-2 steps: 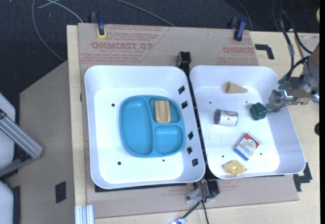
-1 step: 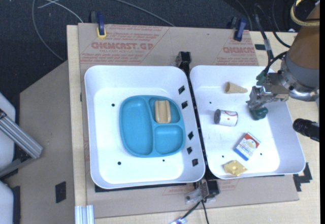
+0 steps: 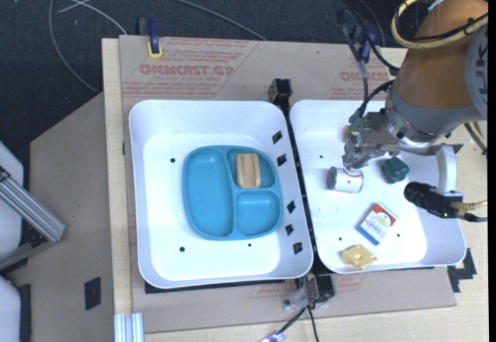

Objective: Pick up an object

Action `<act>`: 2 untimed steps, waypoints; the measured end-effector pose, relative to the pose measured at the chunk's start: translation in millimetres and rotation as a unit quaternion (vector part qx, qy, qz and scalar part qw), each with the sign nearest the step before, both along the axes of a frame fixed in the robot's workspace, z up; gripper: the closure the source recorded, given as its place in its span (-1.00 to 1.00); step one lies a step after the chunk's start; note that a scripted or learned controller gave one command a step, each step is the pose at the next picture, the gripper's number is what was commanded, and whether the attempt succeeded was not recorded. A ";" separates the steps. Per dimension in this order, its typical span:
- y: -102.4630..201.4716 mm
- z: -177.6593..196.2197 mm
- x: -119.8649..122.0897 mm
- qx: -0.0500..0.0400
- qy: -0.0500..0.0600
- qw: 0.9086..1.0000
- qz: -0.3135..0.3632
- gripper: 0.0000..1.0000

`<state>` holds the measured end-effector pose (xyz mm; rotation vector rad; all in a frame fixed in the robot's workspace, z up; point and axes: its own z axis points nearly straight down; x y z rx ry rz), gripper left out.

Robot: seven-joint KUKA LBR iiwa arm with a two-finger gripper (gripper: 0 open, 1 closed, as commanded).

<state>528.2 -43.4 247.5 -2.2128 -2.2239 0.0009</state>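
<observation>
In the right bin (image 3: 325,127), my gripper (image 3: 355,164) hangs low directly over a small white and grey cylinder (image 3: 344,179) lying on its side with a red mark on its end. The gripper's tip meets the cylinder's top right edge in this view. Whether it touches the cylinder I cannot tell. A dark green lump (image 3: 395,170) lies just right of the gripper. Nearer the front lie a small blue, white and red box (image 3: 377,222) and a yellow wedge (image 3: 358,256).
The left bin (image 3: 155,177) holds a blue divided plate (image 3: 209,193) with a tan block (image 3: 248,170) in its upper right compartment. A black divider with clips (image 3: 293,177) runs between the bins. A black fitting with a cable (image 3: 431,199) overhangs the right bin's right side.
</observation>
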 end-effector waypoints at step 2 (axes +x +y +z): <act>106.6 -10.9 8.8 0.000 -0.001 1.000 0.000 1.00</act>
